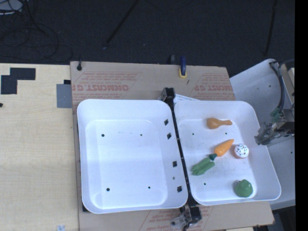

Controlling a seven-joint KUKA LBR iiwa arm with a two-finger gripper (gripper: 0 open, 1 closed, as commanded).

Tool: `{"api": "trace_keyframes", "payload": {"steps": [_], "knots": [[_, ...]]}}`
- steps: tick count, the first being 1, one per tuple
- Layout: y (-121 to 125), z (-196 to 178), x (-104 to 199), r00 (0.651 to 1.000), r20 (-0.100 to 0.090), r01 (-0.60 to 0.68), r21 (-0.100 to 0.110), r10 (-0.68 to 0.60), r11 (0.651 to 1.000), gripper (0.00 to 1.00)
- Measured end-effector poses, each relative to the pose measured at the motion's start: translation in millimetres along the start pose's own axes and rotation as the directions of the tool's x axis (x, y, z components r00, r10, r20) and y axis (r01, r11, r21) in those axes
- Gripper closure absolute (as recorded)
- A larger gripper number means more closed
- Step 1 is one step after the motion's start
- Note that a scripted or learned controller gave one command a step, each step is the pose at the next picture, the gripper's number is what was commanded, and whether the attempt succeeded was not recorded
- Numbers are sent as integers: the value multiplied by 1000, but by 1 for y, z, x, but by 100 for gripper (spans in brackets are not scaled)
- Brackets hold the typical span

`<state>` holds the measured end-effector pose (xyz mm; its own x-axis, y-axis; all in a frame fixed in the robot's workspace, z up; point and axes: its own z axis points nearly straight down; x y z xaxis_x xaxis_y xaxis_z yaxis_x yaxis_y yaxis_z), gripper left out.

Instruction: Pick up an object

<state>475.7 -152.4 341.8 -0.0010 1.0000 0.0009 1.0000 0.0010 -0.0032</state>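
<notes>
Landmark for all positions: the right bin (260,129), which holds every candidate object. The left bin (91,129) sits alongside it, the two walls touching along a black central divider.

Nearest the camera, in the right bin's front right corner: a green rounded piece (244,188), apparently a toy vegetable. Judged light and rigid plastic, smooth, likely to slip from a two-finger pinch unless taken across its widest part. It lies close to the bin wall, which may crowd one finger.

Next back, left of the bin's centre: a green pod-shaped piece (203,166), elongated and lying at a slant. Judged light and stiff. Best hold is across its short width, at mid-length.

Just beyond it, touching or nearly touching at one end: an orange carrot (223,148) with a dark green stem. Tapered body, so a grip near the thick middle is safer than one at the tip. Its closeness to the pod risks a double contact.

Just right of the carrot: a small white ball with dark spots (241,151). Round, probably hard, prone to roll away.

Farthest, toward the bin's back: an orange drumstick-shaped piece (219,123), standing well apart from the rest. Judged the cleanest target; take it across the narrow neck or the bulb.

The gripper (272,131) hangs outside the bin's right wall, carrying nothing visible. Whether it stands open or closed cannot be told.
</notes>
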Motion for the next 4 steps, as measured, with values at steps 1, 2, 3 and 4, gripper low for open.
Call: {"api": "trace_keyframes", "payload": {"steps": [1,2,3,4], "knots": [[0,-20,82,1000,1,0,-2,0,1000,100],[15,82,-42,1000,1,-3,-2,3,1000,100],[11,-108,46,1000,2,7,-12,-7,1000,100],[-1,68,44,1000,-2,-3,8,3,1000,100]]}}
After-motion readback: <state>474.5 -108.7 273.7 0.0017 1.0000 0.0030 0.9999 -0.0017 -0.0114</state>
